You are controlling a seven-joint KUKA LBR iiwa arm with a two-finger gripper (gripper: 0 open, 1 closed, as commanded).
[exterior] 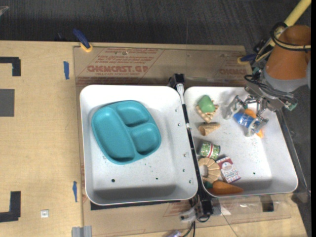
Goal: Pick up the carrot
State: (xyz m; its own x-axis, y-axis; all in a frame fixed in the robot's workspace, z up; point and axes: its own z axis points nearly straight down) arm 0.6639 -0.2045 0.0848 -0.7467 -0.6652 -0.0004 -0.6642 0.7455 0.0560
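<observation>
The carrot (pixel 227 188) is orange and lies on its side against the front wall of the right bin (pixel 276 174), just below a red-and-white carton (pixel 228 170). My gripper (pixel 248 110) hangs low at the far right of that bin, well behind the carrot and apart from it. It sits right over a blue can-like object (pixel 244 120) with an orange patch beside it. I cannot tell whether it touches that object.
A green vegetable (pixel 206 103), a cone (pixel 209 128), a green can (pixel 210 149) and a tan ridged piece (pixel 211 169) line the right bin's left side. The left bin (pixel 98 181) holds a teal divided plate (pixel 126 131).
</observation>
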